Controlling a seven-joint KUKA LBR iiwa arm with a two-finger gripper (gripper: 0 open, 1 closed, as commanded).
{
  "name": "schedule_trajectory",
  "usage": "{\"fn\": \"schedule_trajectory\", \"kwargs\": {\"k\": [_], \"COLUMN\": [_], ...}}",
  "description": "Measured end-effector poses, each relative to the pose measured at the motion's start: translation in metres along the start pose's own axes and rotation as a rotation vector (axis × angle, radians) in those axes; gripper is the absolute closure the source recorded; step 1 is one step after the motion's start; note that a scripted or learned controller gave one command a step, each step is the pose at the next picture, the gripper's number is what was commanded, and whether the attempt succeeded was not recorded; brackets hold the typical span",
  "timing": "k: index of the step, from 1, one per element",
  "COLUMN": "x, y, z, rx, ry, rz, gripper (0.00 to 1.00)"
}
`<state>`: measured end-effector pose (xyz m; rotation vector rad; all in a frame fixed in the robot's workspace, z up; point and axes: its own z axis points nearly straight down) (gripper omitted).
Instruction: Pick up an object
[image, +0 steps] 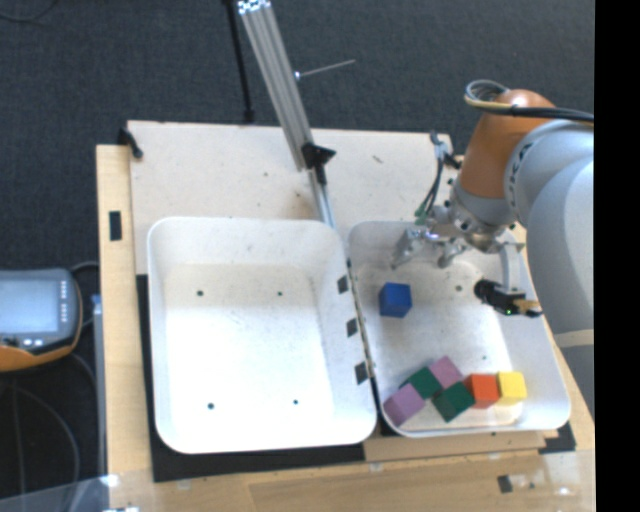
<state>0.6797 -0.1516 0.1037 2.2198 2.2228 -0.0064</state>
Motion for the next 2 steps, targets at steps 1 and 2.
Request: {"fn": "schedule_trajectory", "kwargs": {"k": [1,2], "x": [-0.0127,-0.0121], "y": [-0.0091,-0.0084], "z": [0.0059,0.0053], "rx": [-0.003,-0.004], "ry": [-0.001,-0.001], "rz": [0.003,0.001], "gripper": [0.00,0.00]}}
